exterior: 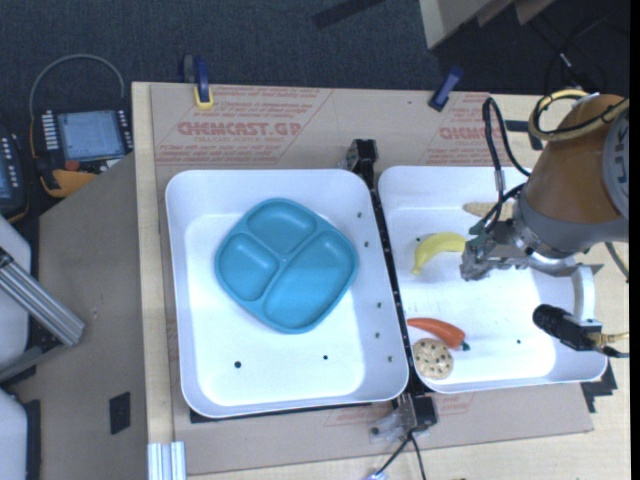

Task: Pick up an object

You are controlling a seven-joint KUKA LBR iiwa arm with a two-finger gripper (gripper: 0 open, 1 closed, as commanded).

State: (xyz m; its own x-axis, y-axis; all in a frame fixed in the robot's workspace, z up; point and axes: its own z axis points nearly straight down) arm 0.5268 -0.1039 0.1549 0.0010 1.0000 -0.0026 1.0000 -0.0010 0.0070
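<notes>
In the right bin (520, 368), a yellow banana (438, 249) lies near the back left. My gripper (477, 262) hangs low over the bin just to the right of the banana's right end, close to it or touching it. A red chili pepper (437, 330) and a round speckled cookie (432, 359) lie at the bin's front left corner. A pale beige object (480, 208) pokes out from behind the arm at the back of this bin.
The left bin (200, 298) holds a blue divided plate (286, 264) at its middle. A black divider with clamps (362, 154) runs between the two bins. The arm's grey and orange body (580, 178) covers the right bin's back right part.
</notes>
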